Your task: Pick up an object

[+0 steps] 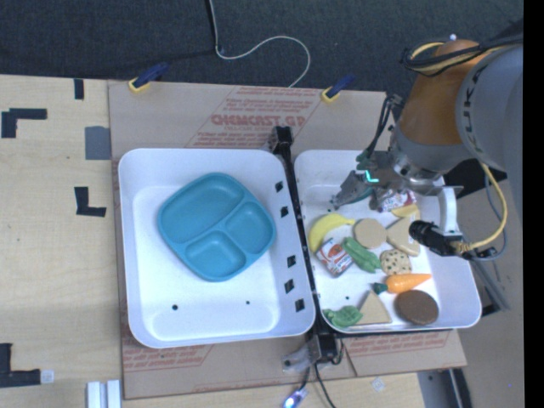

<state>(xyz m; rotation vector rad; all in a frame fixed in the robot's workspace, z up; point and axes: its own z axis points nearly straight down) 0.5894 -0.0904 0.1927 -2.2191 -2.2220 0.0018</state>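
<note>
Cardboard-topped bench [255, 117] carries 2 bins. Gripper [357, 189] hangs with fingers parted and empty above the right bin [459, 317], at its 11 o'clock corner. Banana [327, 228] lies just below at 7 o'clock; best descend squarely, straddling it before closing.

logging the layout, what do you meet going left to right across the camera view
blue divided plate → banana → green pepper → carrot
</note>
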